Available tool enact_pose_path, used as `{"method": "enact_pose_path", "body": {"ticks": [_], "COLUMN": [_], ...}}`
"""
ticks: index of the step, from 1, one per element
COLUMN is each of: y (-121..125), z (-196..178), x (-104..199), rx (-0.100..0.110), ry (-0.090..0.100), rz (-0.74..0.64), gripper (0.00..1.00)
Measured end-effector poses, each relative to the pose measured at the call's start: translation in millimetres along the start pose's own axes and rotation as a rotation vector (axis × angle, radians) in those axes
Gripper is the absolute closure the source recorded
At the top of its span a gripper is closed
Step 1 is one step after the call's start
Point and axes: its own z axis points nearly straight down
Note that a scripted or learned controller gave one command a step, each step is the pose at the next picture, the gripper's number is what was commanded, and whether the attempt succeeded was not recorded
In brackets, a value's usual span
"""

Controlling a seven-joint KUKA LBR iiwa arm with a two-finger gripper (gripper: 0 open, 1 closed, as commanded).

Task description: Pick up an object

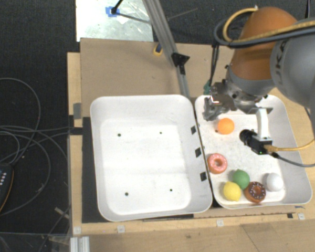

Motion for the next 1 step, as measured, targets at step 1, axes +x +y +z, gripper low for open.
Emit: {"method": "enact_pose_path", "body": {"ticks": [1], "y": [-10.7], "z": [4.4], "x": [59.0], "rx": [0.003], "ry": [0.000], "rz": [0.000], "gripper": [1.00]}}
